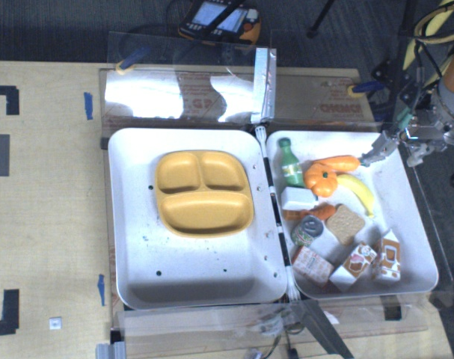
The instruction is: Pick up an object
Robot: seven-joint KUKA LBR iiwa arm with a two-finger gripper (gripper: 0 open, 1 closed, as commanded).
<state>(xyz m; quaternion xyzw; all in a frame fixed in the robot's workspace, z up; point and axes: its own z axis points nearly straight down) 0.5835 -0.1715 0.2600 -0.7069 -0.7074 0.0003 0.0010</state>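
Observation:
The right bin [417,200] holds a pile of toy food. A green bottle [289,161] lies at its back left, with an orange pumpkin [321,180], a carrot [337,161] and a yellow banana [360,191] beside it. Nearer the front are a white box [298,197], a brown bread slice [346,224], a small can [309,229], a pink packet [311,264] and two little cartons [360,259] [390,254]. My gripper [381,148] hangs over the bin's back right corner, just right of the carrot's tip and above the banana. Nothing shows in its grasp.
The left bin [129,223] carries a yellow divided plate [204,190]. A clear plastic panel [182,92] stands behind the left bin. The metal divider [273,200] runs between the bins. Cables and a stand crowd the far right by the arm.

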